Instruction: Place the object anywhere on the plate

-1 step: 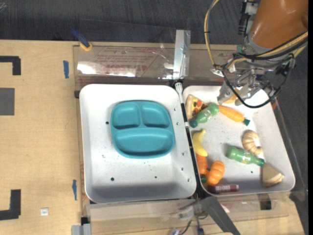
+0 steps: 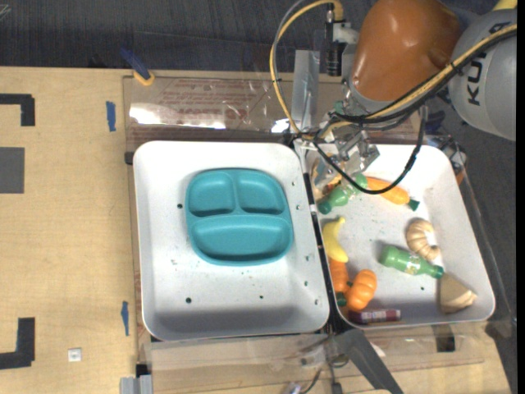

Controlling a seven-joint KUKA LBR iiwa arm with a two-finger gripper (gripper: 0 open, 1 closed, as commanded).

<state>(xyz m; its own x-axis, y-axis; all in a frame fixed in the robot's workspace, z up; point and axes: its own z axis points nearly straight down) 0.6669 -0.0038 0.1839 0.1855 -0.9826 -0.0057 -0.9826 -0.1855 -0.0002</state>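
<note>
Over the right bin's back-left corner, my gripper hangs below the orange wrist band, w/ cables looped round it. Can't tell its state; metal parts and wires blur together there.

Just under it, near touching, lie a green toy veg and an orange carrot w/ green tip. Further out: yellow banana-like piece by the bin's left wall, small orange pumpkin, green bottle shape, pale ridged shell-like piece, tan wedge in the front-right corner, thin dark-red stick at the front edge. All look like smooth plastic.

Plate: teal, rounded, three compartments, matte, sits mid left bin, well apart from gripper. Both bins white, shallow, speckled.
</note>
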